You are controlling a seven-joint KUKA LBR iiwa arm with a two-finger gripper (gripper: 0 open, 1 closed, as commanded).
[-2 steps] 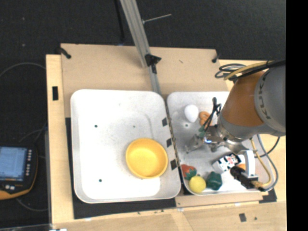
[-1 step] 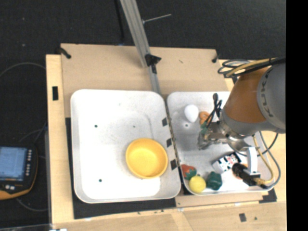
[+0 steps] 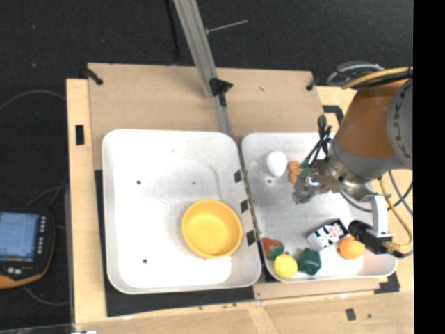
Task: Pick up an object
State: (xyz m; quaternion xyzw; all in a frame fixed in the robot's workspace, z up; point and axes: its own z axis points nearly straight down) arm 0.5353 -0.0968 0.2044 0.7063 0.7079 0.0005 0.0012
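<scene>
My gripper (image 3: 304,188) hangs low over the middle of the right bin (image 3: 278,207), reaching in from the right under the grey and orange arm. A small orange thing (image 3: 295,170) lies just at its upper left, touching or very near it; I cannot tell whether it is held. A white egg-shaped object (image 3: 277,163) rests a little further left. Along the right bin's front edge lie a red and green piece (image 3: 272,245), a yellow ball (image 3: 285,266), a dark green piece (image 3: 309,261), a black and white box (image 3: 327,234) and an orange ball (image 3: 351,248).
A yellow bowl (image 3: 212,228) sits in the left bin (image 3: 139,186), near its front right. A slanted metal post (image 3: 201,47) rises behind the bins. A handheld screen (image 3: 21,245) lies off the bench at the left.
</scene>
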